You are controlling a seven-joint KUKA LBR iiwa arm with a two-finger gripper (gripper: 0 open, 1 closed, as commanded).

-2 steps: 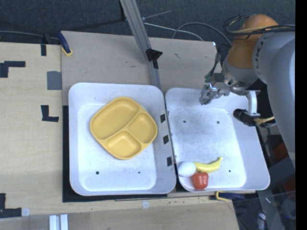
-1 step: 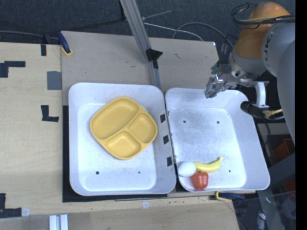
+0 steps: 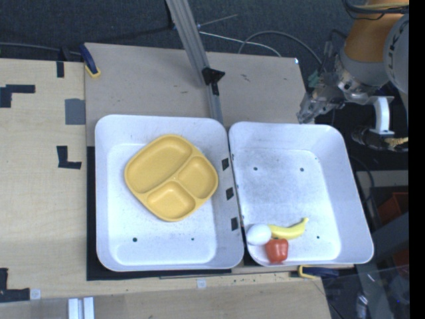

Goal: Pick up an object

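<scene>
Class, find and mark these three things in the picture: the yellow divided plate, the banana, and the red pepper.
yellow divided plate [image 3: 171, 177]: camera view, the middle where its dividers meet.
banana [image 3: 290, 229]: camera view, the middle of its curved body.
red pepper [image 3: 277, 250]: camera view, the centre of its red flesh.

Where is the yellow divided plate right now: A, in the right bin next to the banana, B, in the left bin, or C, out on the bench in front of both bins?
B: the yellow divided plate lies flat in the left bin, while the banana sits in the right bin.
</scene>
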